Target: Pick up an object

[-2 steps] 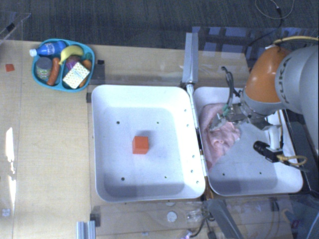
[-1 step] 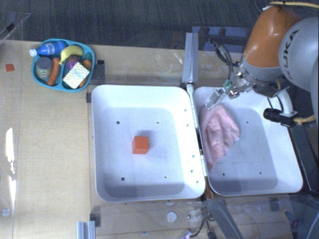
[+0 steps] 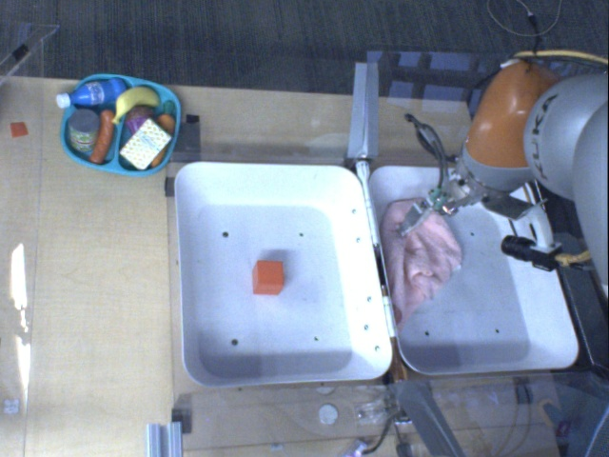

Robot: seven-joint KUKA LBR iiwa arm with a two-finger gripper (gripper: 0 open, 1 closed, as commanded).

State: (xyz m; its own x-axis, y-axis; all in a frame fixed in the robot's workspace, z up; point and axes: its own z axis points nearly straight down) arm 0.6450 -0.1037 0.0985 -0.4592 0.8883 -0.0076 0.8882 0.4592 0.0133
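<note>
You will find the pink cloth (image 3: 423, 260) directly under the hand (image 3: 425, 209) and trailing away from it toward the near edge of the view. It lies crumpled in a long heap, with its upper end right at the hand's tip. The hand appears to meet the cloth there, but the metal parts blur into the folds. You cannot tell whether the hand is apart, together, or clamped on the fabric. Nothing shows the cloth lifted; its bulk rests on the floor of the right bin (image 3: 495, 350).

In that bin the cloth hugs the wall on the side away from the arm. The stretch of white floor on the arm's side of the hand is bare. The grey arm (image 3: 571, 131) comes in from behind and beside the hand, with its orange band (image 3: 504, 112) just above the wrist.

Past the cloth, across the divider between the two bins, the left bin (image 3: 314, 341) holds a single orange cube (image 3: 269, 277). The cube sits flat near that bin's middle, well apart from the hand and touching no wall.

Much farther from the hand, beyond the left bin's far corner, a blue tray (image 3: 68, 147) stands on the table (image 3: 95, 303). It is packed with toy food, including a blue bottle (image 3: 98, 92), a yellow banana (image 3: 139, 97) and a white speckled packet (image 3: 146, 144). The other pieces in it are too small for you to name.
</note>
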